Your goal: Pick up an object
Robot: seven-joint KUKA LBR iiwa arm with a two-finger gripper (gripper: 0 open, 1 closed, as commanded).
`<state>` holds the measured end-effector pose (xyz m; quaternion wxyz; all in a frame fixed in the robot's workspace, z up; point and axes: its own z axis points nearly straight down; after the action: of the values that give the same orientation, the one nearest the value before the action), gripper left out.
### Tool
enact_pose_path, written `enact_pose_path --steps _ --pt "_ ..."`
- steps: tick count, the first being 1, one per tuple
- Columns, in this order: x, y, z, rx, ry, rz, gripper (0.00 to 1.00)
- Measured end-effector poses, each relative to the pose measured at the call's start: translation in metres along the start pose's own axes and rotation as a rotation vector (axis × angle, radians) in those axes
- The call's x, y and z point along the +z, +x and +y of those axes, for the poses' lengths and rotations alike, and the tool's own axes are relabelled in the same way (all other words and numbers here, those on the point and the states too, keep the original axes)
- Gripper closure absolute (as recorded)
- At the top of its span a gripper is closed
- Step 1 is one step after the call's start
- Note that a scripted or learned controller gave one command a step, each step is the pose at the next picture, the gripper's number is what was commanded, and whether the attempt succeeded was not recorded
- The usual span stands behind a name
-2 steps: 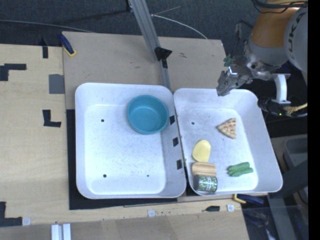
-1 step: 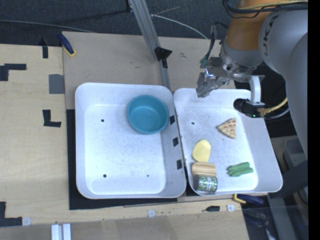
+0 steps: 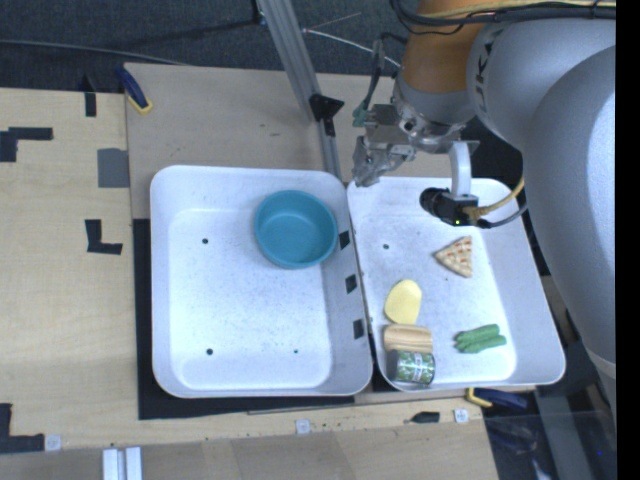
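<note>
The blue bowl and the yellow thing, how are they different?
The blue bowl is round and hollow; the yellow piece is a flat-looking oval. The bowl looks much bigger than the yellow piece. The bowl sits alone in the left bin; the yellow piece lies in the right bin, close to other small things. Both rest on a white bin floor, away from the gripper.

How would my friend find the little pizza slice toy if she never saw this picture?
Look at the right white bin, the one under the grey arm. Near its middle lies the pizza slice, above the green beans and right of the yellow piece. It is the only orange-tan triangle there.
</note>
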<state>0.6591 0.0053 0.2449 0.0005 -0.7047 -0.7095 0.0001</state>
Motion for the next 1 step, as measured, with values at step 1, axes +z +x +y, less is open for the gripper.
enact_pose_path --steps 1 --pt "0.0121 0.0481 0.0092 0.001 0.001 0.000 1.00"
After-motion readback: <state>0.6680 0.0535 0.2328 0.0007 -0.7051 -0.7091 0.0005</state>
